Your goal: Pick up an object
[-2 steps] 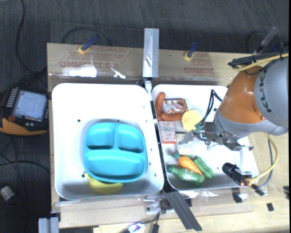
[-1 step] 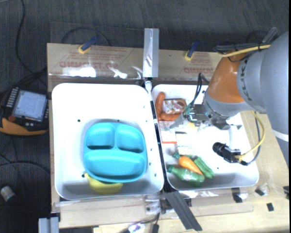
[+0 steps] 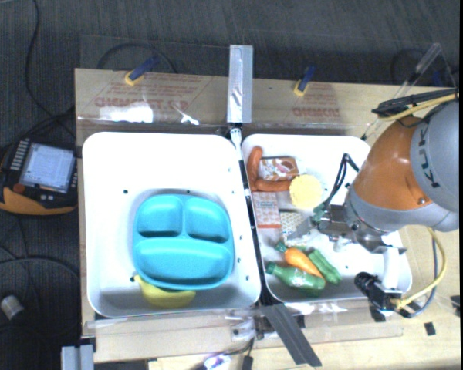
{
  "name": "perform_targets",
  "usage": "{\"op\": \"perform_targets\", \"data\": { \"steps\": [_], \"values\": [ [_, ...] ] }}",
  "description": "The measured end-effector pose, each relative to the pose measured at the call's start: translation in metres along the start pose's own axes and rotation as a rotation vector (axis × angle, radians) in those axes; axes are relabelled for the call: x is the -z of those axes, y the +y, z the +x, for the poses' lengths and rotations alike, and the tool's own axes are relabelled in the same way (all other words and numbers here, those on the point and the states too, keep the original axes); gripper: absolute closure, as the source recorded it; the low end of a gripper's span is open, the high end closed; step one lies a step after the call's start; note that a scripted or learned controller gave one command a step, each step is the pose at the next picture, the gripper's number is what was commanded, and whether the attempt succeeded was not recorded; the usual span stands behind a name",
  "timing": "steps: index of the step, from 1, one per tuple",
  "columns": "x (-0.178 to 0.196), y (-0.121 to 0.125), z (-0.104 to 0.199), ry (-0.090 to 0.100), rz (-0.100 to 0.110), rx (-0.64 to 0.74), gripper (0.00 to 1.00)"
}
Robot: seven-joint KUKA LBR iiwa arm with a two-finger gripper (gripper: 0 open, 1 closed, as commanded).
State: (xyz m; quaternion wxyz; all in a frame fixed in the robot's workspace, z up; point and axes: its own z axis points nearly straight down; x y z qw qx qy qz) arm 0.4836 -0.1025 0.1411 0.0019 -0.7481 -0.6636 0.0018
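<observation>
The right bin [image 3: 386, 149] holds several toy foods. An orange carrot [image 3: 302, 260] lies across green vegetables [image 3: 295, 277] at the front. A yellow round piece [image 3: 305, 190] sits beside a red-and-white packet [image 3: 278, 166] and a sausage [image 3: 255, 168] at the back. A printed card [image 3: 268, 209] lies along the bin's left wall. My gripper [image 3: 324, 223] hangs low over the middle of this bin, just right of the card and above the carrot. The grey and orange wrist [image 3: 390, 183] hides the bin's right side.
The left bin [image 3: 108, 206] carries a blue divided plate [image 3: 184, 240] with a yellow banana-like piece [image 3: 167, 294] poking out under its front edge. A metal bar [image 3: 240, 83] stands behind the wall between the bins. Cables [image 3: 420, 287] trail at the right front.
</observation>
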Motion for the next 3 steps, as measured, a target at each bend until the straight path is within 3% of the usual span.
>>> {"op": "perform_targets", "data": {
  "steps": [1, 2, 3],
  "values": [
    [-0.0450, 0.0071, 0.0054, 0.000, -0.028, 0.155, 0.00],
    [-0.0455, 0.0086, 0.0050, -0.002, -0.036, -0.031, 0.00],
    [-0.0513, 0.0045, 0.0082, 0.001, -0.023, -0.289, 0.00]
  ]
}}
